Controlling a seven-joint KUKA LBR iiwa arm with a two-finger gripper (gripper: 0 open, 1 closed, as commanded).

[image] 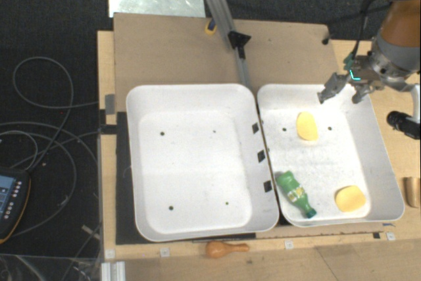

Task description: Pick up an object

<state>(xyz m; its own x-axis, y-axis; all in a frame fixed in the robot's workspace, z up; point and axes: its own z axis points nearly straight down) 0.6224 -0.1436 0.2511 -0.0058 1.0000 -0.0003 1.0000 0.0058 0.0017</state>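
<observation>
The right bin (368, 135) holds three things. A yellow oval object (306, 126) lies near its back middle, a green bottle (295, 193) lies at the front left, and a yellow rounded object (350, 198) rests at the front right. My gripper (343, 93) hangs above the bin's back edge, up and to the right of the yellow oval, open, with its two dark fingers (327, 94) spread apart and nothing between them.
The left bin (141, 141) sits beside the right one, with black clips along their shared edge. An orange-brown pear-shaped object (225, 248) lies on the bench in front of the bins. A grey pole (220, 6) slants across the back.
</observation>
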